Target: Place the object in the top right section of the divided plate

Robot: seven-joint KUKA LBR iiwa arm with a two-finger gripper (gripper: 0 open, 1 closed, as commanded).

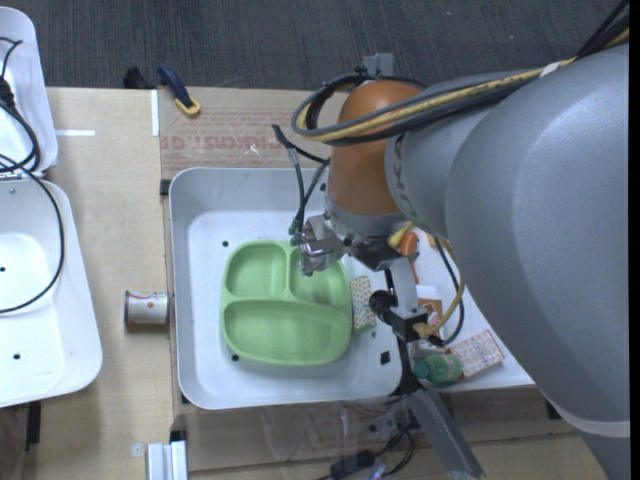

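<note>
A light green divided plate (285,330) lies in the right white bin (200,268), with one wide section in front and two smaller ones behind. My gripper (312,251) hangs low over the plate's top right section (328,290), at its back edge, and the grey wrist with the orange band (365,158) covers what lies behind it. No object shows in any plate section. Just right of the plate lie a small patterned packet (361,304), an orange-and-white item (428,313), a green rounded object (437,369) and a flat printed card (480,352).
The arm's large grey body fills the right side and hides that end of the bin. A small can (148,308) lies on the bench between the bins. The left white bin (40,298) has a black cable across it. A blue-and-yellow clamp (178,90) sits at the back.
</note>
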